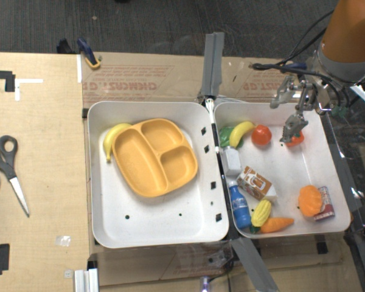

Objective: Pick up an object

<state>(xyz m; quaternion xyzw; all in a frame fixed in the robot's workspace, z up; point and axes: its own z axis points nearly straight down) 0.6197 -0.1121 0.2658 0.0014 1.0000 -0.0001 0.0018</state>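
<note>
Bins are seen side by side on the bench, the left bin (pixel 109 224) and the right bin (pixel 334 163). The left one is occupied by an orange divided plate (pixel 155 157), with a banana (pixel 112 137) lying against its upper left edge. The gripper (pixel 292 129) is held over the upper part of the right bin, reaching in from the right, and a red tomato (pixel 295 140) is partly covered by its tip. Whether the fingers are spread or pressed together cannot be told, and no object can be seen between them. A second red tomato (pixel 261 135) lies just to the left, beside a small banana (pixel 240 132) and a green vegetable (pixel 225 134). Lower down are found a brown carton (pixel 254 183), a blue bottle (pixel 238 207), a corn cob (pixel 261 212), a carrot (pixel 277 224), an orange fruit (pixel 309 200) and a can (pixel 324 204) touching it.
</note>
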